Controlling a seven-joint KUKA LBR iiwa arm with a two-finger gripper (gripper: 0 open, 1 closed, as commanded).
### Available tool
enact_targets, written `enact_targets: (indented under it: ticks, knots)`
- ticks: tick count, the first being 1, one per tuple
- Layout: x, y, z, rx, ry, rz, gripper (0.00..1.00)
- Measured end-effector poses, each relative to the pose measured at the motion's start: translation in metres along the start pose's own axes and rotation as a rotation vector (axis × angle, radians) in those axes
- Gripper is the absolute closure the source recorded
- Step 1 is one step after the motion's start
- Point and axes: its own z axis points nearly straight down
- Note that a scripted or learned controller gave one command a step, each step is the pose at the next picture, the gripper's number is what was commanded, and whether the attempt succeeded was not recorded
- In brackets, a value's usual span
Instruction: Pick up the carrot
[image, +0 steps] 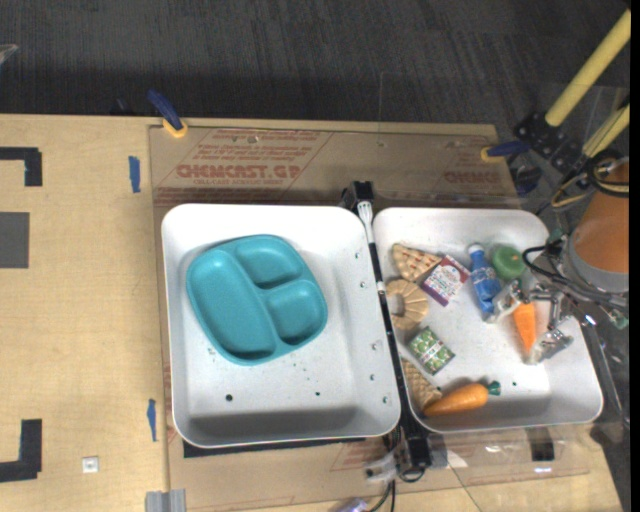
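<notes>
Two orange carrots lie in the right bin. A long carrot with a green tip rests on its side near the bin's front wall. A short cone-shaped carrot sits point-down toward the bin's right side. My gripper is low inside that bin, right against the short carrot, with metal parts just to the carrot's right and above it. The arm's orange band hangs over the bin's right rim.
The right bin also holds a green round toy, a blue item, a purple packet, a green packet and tan waffle pieces. A teal divided plate lies in the left bin.
</notes>
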Motion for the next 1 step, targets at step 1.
enact_targets:
  ticks: [1]
  knots:
    - [-0.0045,-0.0016,-0.0142,0.008,-0.013,0.001,1.0]
